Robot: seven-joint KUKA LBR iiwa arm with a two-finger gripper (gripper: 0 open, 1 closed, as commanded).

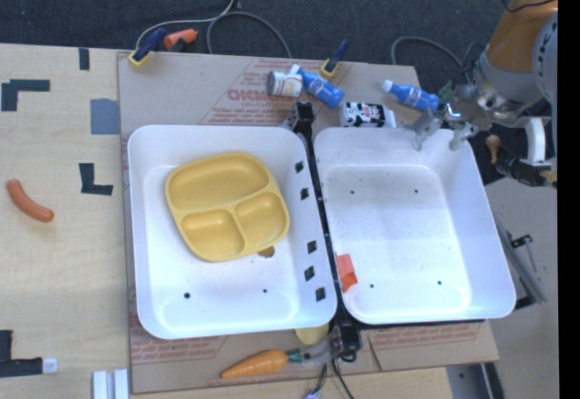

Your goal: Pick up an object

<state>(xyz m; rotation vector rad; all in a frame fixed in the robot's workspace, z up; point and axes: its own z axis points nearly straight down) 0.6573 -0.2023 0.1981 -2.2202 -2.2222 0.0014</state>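
Pincer (437, 131) open, gripping nothing, over the right bin's (480, 234) far rim.
Blue bottle (410, 96) lies just beyond the pincer on the bench (227, 93); yellow divided plate (227, 204) sits in the left bin (154, 297).

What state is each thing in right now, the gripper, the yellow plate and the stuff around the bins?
Gripper: open, holding nothing, above the right bin's far rim.
Yellow divided plate: lying flat in the left bin.
Blue bottle: on its side, outside the bins.
Toy carrot: lying on the board.
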